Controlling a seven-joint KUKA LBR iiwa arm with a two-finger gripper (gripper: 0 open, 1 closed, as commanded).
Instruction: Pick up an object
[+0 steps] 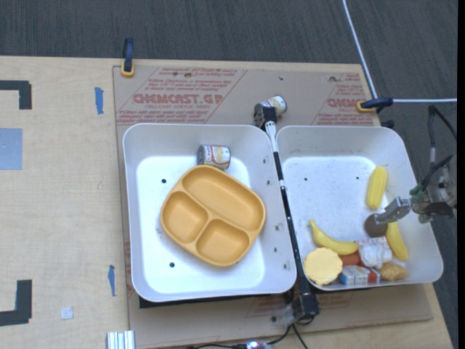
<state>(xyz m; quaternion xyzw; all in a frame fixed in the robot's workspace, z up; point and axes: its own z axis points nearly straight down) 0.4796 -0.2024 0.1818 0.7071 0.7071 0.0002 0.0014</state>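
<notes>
Objects for picking lie crowded in the right bin (407,158), mostly along its near and right side. A corn cob (376,187) lies upright-looking near the right wall, well apart from the rest. Nearer, a curved banana (331,240) lies just left of a small pile: a round yellow disc-shaped piece (323,265) in the near left corner, a red and white carton (354,274) beside it, a white crumpled item (375,254), a small brown piece (393,271), and a second yellow piece (397,241) lying along the right wall.

The hand (381,219) reaches in from the right edge of the bin and hangs over the space between the corn cob and the pile, its tip close to the second yellow piece. Whether it is released or clenched cannot be told from this angle, and nothing can be seen between its parts.

The left bin (138,195) holds a yellow divided plate (212,214) in its middle and a small can (213,155) lying on its side just beyond the plate's far edge. Both bins sit on the desk (58,195).
</notes>
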